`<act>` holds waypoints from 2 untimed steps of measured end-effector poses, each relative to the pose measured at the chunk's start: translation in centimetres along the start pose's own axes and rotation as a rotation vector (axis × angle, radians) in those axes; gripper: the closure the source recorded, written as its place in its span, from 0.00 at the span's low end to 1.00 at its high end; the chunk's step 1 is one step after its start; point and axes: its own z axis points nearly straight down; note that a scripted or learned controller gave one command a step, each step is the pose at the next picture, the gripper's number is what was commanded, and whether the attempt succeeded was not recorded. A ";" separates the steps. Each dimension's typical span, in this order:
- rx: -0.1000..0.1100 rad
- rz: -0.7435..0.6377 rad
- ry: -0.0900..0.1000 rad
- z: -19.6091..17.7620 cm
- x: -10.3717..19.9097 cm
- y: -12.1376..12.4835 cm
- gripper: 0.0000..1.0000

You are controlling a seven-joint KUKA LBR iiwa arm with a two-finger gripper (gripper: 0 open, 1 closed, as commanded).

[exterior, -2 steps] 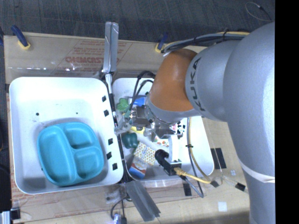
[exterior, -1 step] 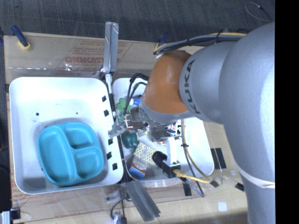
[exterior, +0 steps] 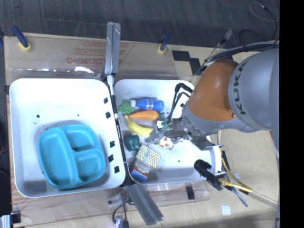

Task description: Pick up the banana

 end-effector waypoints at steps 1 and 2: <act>-0.001 -0.115 -0.001 0.9 6.2 6.2 0.00; -0.005 -0.441 -0.003 0.8 5.8 8.2 0.00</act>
